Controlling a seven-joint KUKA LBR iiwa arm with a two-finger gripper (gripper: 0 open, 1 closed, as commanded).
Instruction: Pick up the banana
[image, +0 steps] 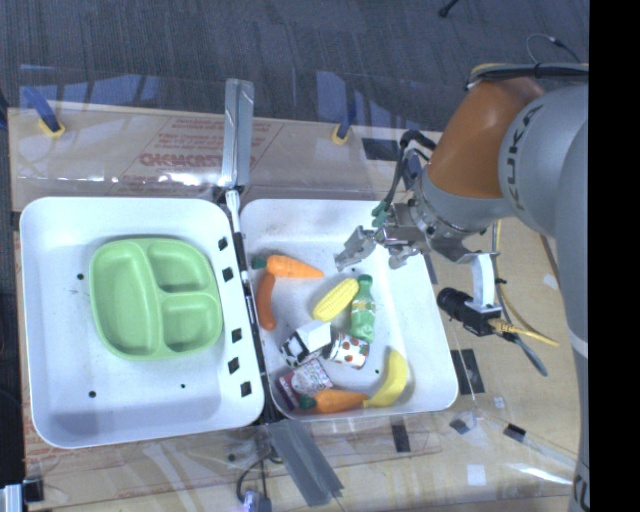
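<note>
While the banana (393, 380) lies at the right bin's (425, 300) near corner, the gripper (380, 248) hovers apart — fingers spread wide, holding nothing.

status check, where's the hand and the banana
Hand above right bin's upper part, holding nothing. Curved yellow banana lying near that bin's lower right corner, apart from hand. Orange carrot touching its lower end.

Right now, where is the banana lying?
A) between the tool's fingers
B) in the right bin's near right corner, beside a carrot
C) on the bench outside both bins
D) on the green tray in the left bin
B: the banana lies in the right bin's near right corner, next to a carrot.
</note>
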